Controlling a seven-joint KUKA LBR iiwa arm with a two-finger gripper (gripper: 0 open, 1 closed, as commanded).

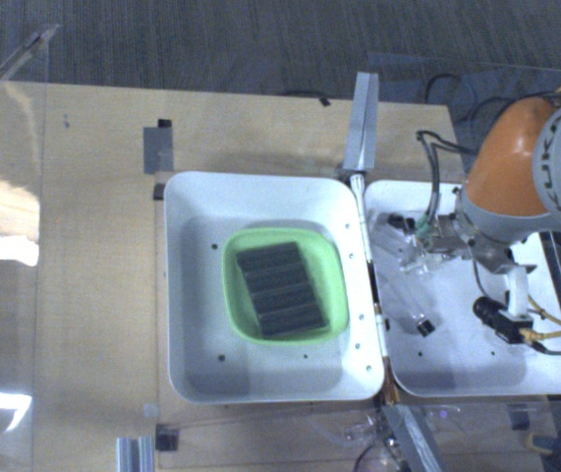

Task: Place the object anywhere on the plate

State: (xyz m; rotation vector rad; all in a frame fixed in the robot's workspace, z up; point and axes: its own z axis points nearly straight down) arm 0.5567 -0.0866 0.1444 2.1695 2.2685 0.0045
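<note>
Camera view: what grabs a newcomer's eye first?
The bright green plate in the left bin, with a dark ridged block lying on it. Next, the arm's orange band at the right, above the right bin, with the gripper low over that bin's upper left part.

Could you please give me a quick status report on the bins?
Gripper over right bin, fingers unclear. Dark ridged block lies on green plate, left bin.
</note>
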